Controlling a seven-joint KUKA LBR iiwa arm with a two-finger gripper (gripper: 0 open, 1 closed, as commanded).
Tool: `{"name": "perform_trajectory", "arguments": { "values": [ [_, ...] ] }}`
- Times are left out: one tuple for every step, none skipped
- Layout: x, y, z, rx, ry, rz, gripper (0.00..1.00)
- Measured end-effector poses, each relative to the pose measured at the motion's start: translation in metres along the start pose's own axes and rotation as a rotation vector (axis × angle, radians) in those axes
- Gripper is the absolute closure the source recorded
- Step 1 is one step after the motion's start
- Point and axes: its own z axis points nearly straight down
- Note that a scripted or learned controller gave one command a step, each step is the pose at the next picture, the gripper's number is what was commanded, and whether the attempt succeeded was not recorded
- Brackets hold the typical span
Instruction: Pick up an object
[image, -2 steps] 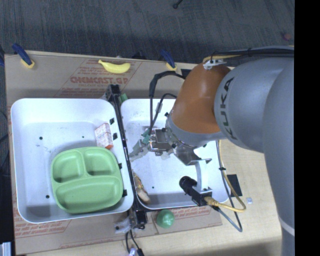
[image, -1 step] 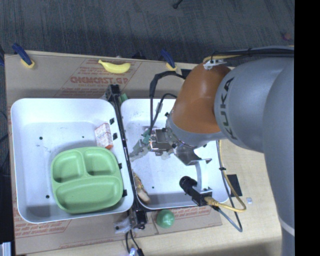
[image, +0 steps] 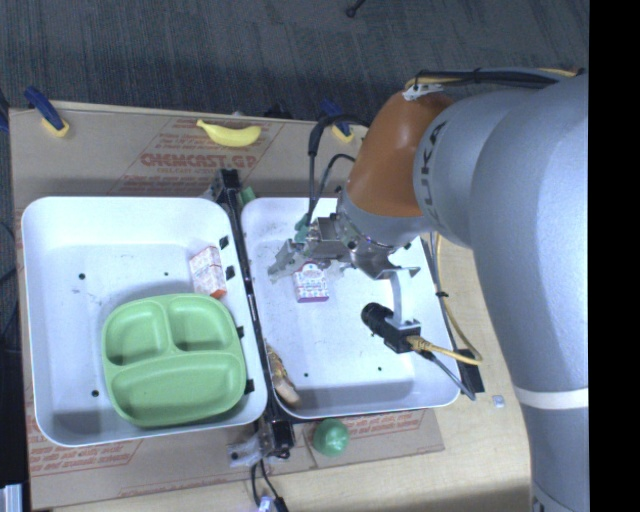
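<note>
A small white packet with pink and purple print (image: 312, 286) lies in the right bin (image: 340, 385), near its upper middle. My gripper (image: 308, 256) hangs directly over the packet's far edge, at the end of the grey arm with the orange band (image: 395, 165). The wrist hides the point where gripper and packet meet. A small orange and white carton (image: 206, 271) stands in the left bin (image: 60, 250), beside a green divided plate (image: 175, 358).
A tan object (image: 281, 381) lies at the right bin's lower left edge. A black fitting with a yellow cable (image: 388, 327) hangs off the arm over the right bin. Outside the bins are a yellow banana (image: 229, 132) at the back and a green ball (image: 330, 437) in front.
</note>
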Motion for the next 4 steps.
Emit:
{"name": "perform_trajectory", "arguments": {
  "values": [
    [0.041, -0.021, 0.007, 0.001, 0.0, -0.003, 0.0],
    [0.023, 0.022, -0.024, -0.002, 0.001, -0.002, 0.0],
    [0.066, -0.087, 0.007, 0.003, 0.001, -0.001, 0.0],
    [-0.027, 0.005, 0.006, -0.002, 0.0, 0.002, 0.0]
  ]
}}
